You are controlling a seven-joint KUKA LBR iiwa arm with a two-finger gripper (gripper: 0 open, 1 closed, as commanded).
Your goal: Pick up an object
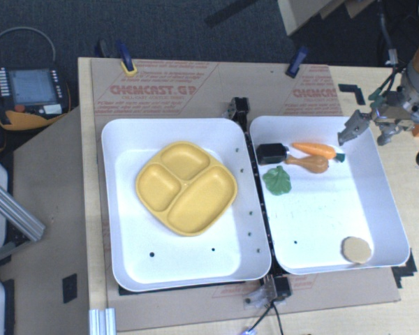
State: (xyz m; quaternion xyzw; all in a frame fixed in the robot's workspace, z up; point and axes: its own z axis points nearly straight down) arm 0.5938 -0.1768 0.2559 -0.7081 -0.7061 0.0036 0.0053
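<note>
the arm comes in from the right edge, its wrist high over the far right corner of the right bin [384,187]. the gripper [369,131] hangs above that bin's upper right rim, and its two fingers [352,129] are spread wide with nothing between them, one tip over the rim, the other out past it over the desk [195,82].

in the right bin, the orange carrot [314,149] lies near the far wall, just left of the fingers and apart from them. touching its near side is a tan gourd-shaped piece [310,162]. a black block [270,153] sits by the left wall, beside the gourd's thin end. a green broccoli-like piece [277,180] lies just in front of the block. a round tan disc [356,249] rests in the near right corner, well apart from the others.

the left bin [126,208] holds a yellow divided plate [186,187] near its middle, turned at an angle.
</note>
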